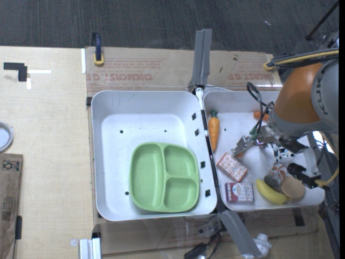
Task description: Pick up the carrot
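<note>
- Nearest the camera, along the right bin's (pixel 237 99) near edge, lie a small red carton (pixel 240 192) and a banana (pixel 271 192).
- Carrot (pixel 214 132) location: same bin, left side, just beside the wall shared with the left bin (pixel 108 144), which holds a green plate (pixel 164 177).
- Carrot orientation: long axis runs with that wall; green top points toward the far edge, tapered tip toward the near edge.
- My gripper (pixel 243 144) hovers right of the carrot, near a pink box (pixel 232 167); its fingers stand apart, holding nothing.
- Recommended approach, in my judgement: shift left, set the fingers across the long axis, descend at mid-length, keeping clear of the wall.
</note>
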